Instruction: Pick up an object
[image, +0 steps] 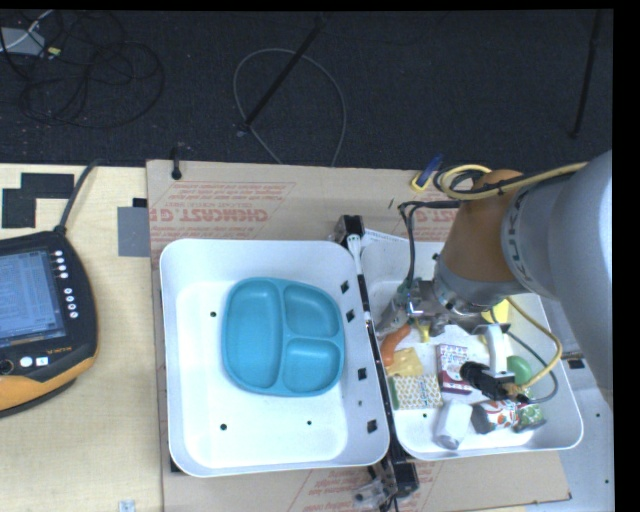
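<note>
Right under the two-finger gripper (418, 312), close to the wall between the bins, lies a small orange lump (393, 347), the nearest candidate for the pick. The gripper hangs low inside the right-hand shallow white plastic bin (572, 432), and I judge it is placed there to aim at the edge of the clutter. Whether the gripper is spread or pressed together I cannot tell, since the wrist hides it, and nothing shows as being held. Just past the orange lump, away from the gripper, comes a pale yellow flat packet (408, 364), touching a square green-and-white checked pad (418, 392) beyond it. Beside those, on the arm's side, a white card with red print (452, 357) lies flat. Farther out sit a white plastic tube (448, 428), a dark grey scrap (481, 421), a crinkled multicoloured wrapper (522, 415) and a round green ball (521, 368), crowded together, probably because they were tipped in loose. That makes eight loose things by my count, one of each, though overlaps may hide more. Farthest from the gripper, across the wall, the second of the two bins, the left-hand shallow white plastic bin (190, 300), bears a single sky-blue plastic plate with three compartments (285, 335), set in its middle, well apart from the clutter.
</note>
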